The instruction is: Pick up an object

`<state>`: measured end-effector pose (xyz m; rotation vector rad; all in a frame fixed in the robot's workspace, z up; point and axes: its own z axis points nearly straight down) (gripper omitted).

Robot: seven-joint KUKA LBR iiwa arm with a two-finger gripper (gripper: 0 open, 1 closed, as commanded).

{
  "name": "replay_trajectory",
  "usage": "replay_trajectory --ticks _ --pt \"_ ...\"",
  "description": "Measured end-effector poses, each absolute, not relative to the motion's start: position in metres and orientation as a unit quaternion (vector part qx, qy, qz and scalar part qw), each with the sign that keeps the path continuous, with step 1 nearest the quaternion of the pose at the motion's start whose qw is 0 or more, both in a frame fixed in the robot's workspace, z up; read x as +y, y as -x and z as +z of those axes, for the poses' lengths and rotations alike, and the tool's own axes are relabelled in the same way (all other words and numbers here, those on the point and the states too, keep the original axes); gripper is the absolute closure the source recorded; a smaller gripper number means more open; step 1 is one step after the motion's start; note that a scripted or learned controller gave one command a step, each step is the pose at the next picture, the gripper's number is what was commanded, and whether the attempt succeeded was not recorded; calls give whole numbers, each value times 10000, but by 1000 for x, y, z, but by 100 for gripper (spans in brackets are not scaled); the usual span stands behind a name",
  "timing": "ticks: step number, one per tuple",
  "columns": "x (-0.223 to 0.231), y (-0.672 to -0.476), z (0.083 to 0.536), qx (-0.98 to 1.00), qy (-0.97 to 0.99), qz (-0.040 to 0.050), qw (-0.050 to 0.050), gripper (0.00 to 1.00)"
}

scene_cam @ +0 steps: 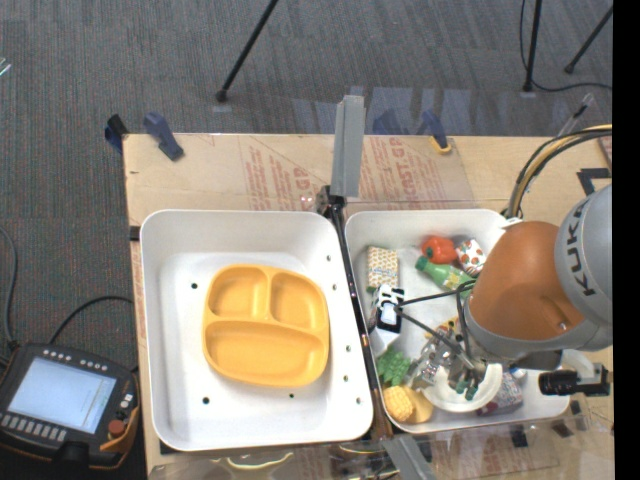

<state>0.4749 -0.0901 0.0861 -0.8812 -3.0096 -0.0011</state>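
Note:
The right bin (420, 218) holds several small toys: a tan waffle-patterned block (382, 265), a red pepper (438, 248), a green bottle (441, 274), a red-and-white piece (471, 256), a black-and-white piece (388, 308), a green knobbly toy (393, 367), a yellow corn cob (400, 403) and a white round dish (463, 396). My gripper (448, 368) hangs low in the bin's front part, just above the white dish and right of the green toy. The orange wrist band (520, 283) hides the bin's right side.
The left bin (170, 268) holds a yellow divided plate (267, 324). A grey upright post (348, 153) stands behind the wall between the bins. A teach pendant (65, 400) lies on the floor at lower left. Cables (540, 168) arc over the arm.

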Motion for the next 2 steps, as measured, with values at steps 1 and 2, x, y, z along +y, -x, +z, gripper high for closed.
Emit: replay_trajectory --ticks 1,2 --pt "-145 -553 88 -9494 3142 0 -9 100" --pt "-144 -552 88 -9496 3134 -4 2 0"
